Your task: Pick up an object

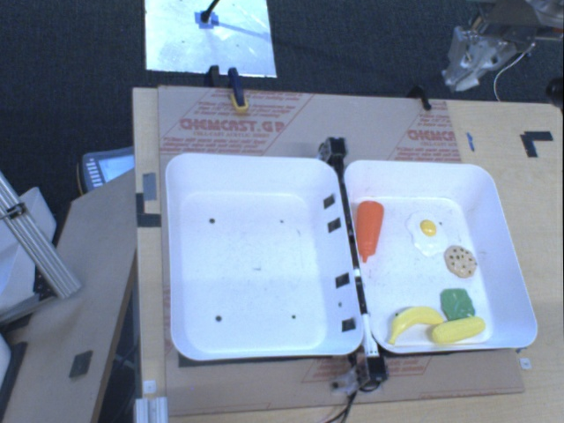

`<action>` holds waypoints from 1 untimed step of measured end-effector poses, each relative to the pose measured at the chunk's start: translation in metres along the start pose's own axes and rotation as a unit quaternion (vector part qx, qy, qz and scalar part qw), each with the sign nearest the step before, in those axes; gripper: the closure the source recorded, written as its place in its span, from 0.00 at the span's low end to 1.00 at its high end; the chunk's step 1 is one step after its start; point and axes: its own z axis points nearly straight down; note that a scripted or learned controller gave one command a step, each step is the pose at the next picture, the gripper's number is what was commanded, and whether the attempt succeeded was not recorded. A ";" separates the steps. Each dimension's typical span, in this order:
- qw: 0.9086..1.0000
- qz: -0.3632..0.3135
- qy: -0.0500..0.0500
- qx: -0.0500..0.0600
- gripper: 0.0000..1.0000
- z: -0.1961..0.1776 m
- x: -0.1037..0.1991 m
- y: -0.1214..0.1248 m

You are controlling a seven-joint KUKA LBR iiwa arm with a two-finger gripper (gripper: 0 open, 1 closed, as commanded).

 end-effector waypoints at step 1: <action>1.000 0.001 0.000 -0.001 1.00 0.000 0.042 -0.059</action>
